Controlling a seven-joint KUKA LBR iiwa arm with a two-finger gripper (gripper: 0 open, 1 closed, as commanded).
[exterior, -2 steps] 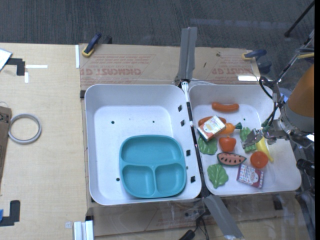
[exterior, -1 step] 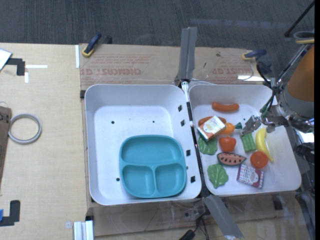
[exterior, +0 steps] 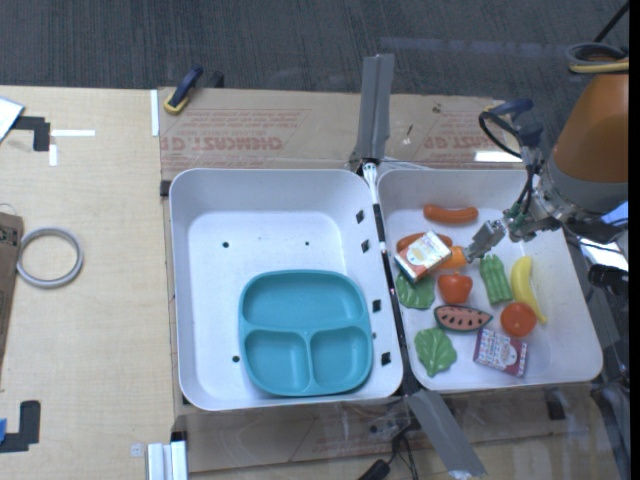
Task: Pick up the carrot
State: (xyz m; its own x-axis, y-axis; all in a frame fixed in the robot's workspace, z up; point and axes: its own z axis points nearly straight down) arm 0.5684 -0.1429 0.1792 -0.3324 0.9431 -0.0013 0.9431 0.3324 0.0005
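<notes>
Nearest the lens lie a pink box point(exterior: 500, 352) and a green leaf point(exterior: 435, 350), at the front of the right bin point(exterior: 585, 363).

The end effector point(exterior: 490, 236) hangs low over that bin's middle; whether it is spread or pressed together I cannot tell. Just to its left an orange stub, likely the carrot point(exterior: 457, 258), pokes from under a white packet point(exterior: 424, 254).

Risks, as I judge them: the packet covers most of the carrot, so a closing grip may catch the packet instead or slide off the short exposed end. The cucumber point(exterior: 494, 278) and a tomato point(exterior: 455, 288) sit close by and could get nudged or pinched.

Count: one carrot, one packet, one sausage point(exterior: 450, 213), one cucumber, one banana point(exterior: 525, 286), two tomatoes, one melon slice point(exterior: 462, 318), two leaves, one pink box. The left bin point(exterior: 200, 218) holds one teal tray point(exterior: 305, 333).
</notes>
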